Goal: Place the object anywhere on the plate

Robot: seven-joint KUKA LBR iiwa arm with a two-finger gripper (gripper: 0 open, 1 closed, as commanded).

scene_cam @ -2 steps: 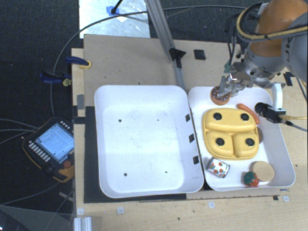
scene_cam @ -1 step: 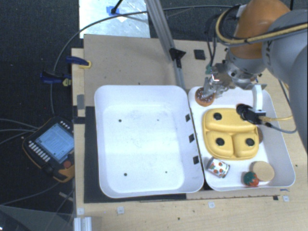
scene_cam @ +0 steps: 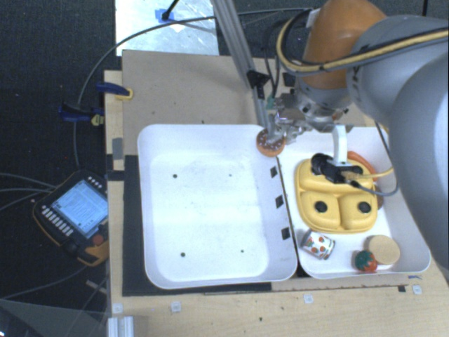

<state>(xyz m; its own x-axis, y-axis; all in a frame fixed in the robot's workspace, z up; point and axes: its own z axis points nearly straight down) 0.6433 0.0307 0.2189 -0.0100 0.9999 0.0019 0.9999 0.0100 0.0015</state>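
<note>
My gripper (scene_cam: 272, 137) hangs over the far end of the rims where the two bins meet. It is shut on a small brown ring-shaped object (scene_cam: 269, 144), which shows at the fingertips, level with the far rim of the left bin. The yellow plate (scene_cam: 309, 192), with two round hollows that each hold a dark spot, lies in the right bin (scene_cam: 414, 255), to the right of and nearer than the gripper. The brown ring is clear of the plate, about a hand's width from its far left corner.
In front of the plate in the right bin lie a small white spotted cup (scene_cam: 318, 245), a green and red ball (scene_cam: 364, 260) and a tan disc (scene_cam: 384, 248). An orange thing (scene_cam: 358, 160) peeks out behind the plate. The left bin (scene_cam: 203, 258) lies beside it.
</note>
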